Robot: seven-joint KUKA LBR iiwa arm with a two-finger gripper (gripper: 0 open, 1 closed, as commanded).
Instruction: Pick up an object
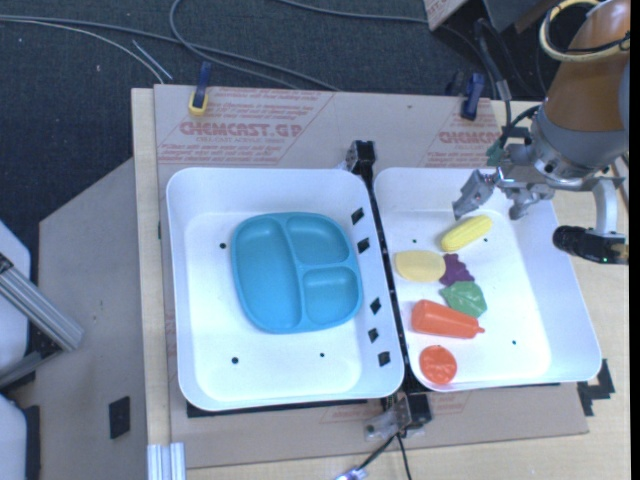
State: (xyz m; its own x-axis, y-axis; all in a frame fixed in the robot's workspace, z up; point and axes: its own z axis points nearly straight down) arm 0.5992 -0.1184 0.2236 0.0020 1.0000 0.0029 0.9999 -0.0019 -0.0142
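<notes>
2 shallow white bins side by side on the counter (150,268). Left bin (190,268) holds a blue divided tray (296,270), lying flat near the centre. Right bin (545,318) holds toy food: yellow corn cob (466,233), pale yellow lemon-like piece (419,264), purple grapes (456,268), green leafy piece (465,297), orange carrot (444,320), red-orange tomato (437,364) near the front rim. Arm (585,78) reaches in from the right. End effector (497,203) is over the right bin's far side, fingers spread, just above and behind the corn cob, nothing between them.
</notes>
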